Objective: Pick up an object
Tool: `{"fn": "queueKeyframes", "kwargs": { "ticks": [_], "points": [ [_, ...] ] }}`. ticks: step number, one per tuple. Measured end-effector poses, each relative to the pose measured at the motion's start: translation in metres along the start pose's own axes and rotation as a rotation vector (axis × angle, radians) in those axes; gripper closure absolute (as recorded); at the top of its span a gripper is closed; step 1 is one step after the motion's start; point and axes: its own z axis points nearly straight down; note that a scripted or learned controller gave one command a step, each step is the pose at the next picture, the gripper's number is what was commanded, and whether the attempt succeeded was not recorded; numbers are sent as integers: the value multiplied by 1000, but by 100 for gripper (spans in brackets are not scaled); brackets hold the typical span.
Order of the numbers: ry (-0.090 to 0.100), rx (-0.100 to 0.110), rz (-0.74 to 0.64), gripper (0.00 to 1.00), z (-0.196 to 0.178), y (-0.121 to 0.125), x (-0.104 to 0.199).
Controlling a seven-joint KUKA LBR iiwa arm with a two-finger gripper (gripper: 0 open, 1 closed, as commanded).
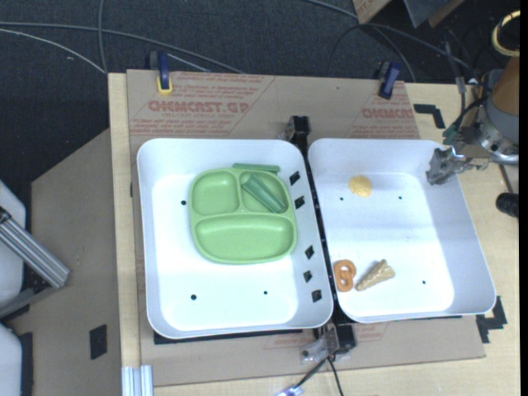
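We see a tan cone-shaped piece (pixel 374 275) lying flat near the front edge of the right bin (pixel 462 246), its long axis slanting, narrow tip toward the bin's back right corner. Touching its wide end sits an orange pretzel (pixel 344 275). A yellow lump (pixel 360 186) rests near the bin's back edge. The gripper (pixel 440 168) hangs over the back right corner; whether its fingers are parted we cannot tell. The left bin (pixel 165 304) carries a green divided plate (pixel 242 217). Cables (pixel 99 23) trail across dark floor behind the bench.
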Motion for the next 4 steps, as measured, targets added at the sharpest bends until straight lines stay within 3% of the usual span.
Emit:
{"fn": "queueKeyframes", "kwargs": {
  "ticks": [4],
  "points": [
    [6,6,-6,100,-26,10,230]
  ]
}}
